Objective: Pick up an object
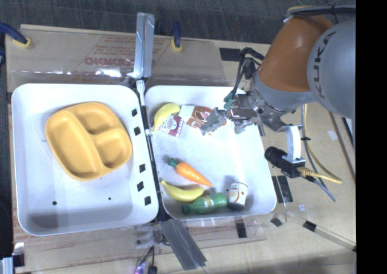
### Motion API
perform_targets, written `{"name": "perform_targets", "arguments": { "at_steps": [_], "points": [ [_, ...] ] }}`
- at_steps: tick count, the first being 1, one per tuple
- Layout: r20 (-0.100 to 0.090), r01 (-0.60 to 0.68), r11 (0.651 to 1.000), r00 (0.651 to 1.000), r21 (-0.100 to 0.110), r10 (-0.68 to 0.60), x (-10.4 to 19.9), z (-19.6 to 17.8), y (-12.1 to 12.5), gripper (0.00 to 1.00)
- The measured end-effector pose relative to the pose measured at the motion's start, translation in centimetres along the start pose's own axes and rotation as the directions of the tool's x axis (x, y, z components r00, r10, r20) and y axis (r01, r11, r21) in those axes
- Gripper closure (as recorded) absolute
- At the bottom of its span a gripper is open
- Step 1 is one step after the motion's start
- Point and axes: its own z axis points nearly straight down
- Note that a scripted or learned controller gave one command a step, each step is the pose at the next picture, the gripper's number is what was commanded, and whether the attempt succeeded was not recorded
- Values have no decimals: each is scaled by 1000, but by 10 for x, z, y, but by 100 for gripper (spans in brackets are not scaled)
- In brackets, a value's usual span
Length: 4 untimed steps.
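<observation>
Two shallow white bins sit side by side on the worktop. The left bin holds a yellow divided plate at centre left of the frame. The right bin holds a banana and a small printed carton near its upper edge, a carrot at its middle, and a second banana, a green bottle and a small can along its lower edge. The grey arm enters from the right; its pincer hangs over the upper right of the right bin, just beside the carton. Whether its fingers are apart or together cannot be told.
</observation>
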Motion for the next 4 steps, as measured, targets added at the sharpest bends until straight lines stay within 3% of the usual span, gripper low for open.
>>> {"name": "perform_targets", "arguments": {
  "at_steps": [1,2,3,4],
  "points": [
    [0,8,1000,1000,0,-8,27,86,-41,0],
    [0,162,987,987,-1,-162,20,161,-62,0],
    [0,168,986,986,-1,-168,20,151,-62,100],
    [1,-11,1000,1000,-3,11,69,59,-43,100]
  ]
}}
